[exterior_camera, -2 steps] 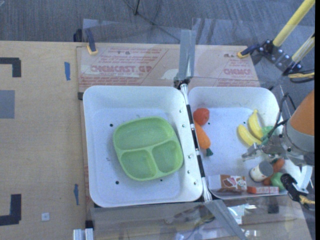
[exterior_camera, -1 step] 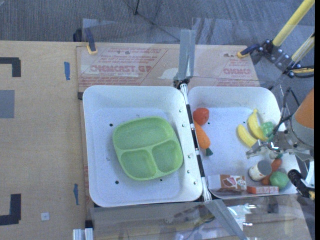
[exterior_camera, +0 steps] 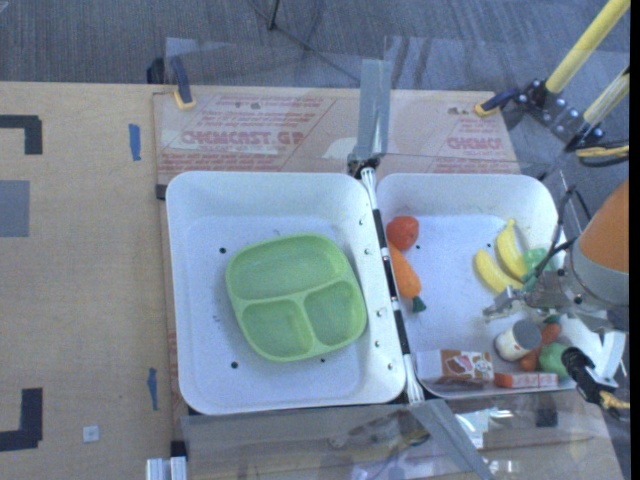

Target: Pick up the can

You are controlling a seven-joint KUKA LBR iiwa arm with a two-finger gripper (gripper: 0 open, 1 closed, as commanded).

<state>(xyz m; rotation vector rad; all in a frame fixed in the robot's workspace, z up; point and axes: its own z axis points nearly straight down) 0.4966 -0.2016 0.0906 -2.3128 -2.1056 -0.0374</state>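
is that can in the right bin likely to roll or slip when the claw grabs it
The can appears to lie on its side with its pale round end showing, so a nudge may roll it. Its curved, probably smooth wall could slip in the claw. Small toy food crowds it, likely limiting the roll.

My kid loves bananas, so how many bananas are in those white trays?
2. Both lie side by side in the right bin, near its right wall: one banana to the left, the other banana beside it. The arm may hide more.
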